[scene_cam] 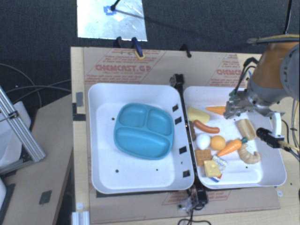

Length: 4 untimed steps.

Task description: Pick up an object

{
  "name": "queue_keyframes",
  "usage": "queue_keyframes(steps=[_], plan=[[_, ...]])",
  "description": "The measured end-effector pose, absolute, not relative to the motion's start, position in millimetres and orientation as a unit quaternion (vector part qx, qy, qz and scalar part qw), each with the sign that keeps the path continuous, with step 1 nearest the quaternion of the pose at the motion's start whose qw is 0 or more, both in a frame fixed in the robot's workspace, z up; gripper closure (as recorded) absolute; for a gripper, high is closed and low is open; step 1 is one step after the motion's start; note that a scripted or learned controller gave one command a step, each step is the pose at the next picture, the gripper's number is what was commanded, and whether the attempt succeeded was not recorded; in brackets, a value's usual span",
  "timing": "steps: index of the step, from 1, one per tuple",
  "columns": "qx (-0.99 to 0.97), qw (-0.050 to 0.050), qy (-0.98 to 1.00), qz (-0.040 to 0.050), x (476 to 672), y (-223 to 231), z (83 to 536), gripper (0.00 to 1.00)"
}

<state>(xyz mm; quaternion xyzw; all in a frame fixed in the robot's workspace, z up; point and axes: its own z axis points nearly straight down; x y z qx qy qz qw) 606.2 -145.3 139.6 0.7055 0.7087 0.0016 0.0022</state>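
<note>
two white bins (pixel 101 125), one blue tray (pixel 143 130), two carrots (pixel 229 147) — fingers (pixel 233 110) state unclear

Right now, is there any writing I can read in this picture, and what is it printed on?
"CHEMCAST GP", in red on the brown board behind the left bin.
The same red print, partly hidden by the arm, on the board behind the right bin.
Fainter repeats along the board's edges: too blurred to read.
</note>
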Motion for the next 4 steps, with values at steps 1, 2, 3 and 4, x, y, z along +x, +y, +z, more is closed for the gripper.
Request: queue_keyframes(steps=[1,2,3,4], plan=[[0.705,0.003,0.709,0.002,608.1,-144,204,1.0],[0.705,0.002,0.709,0.0013,609.2,-144,226,1.0],[0.704,0.0,0.71,0.001,585.6,-92,225,1.0],[0.704,-0.001,0.71,0.0003,567.1,-40,219,1.0]])
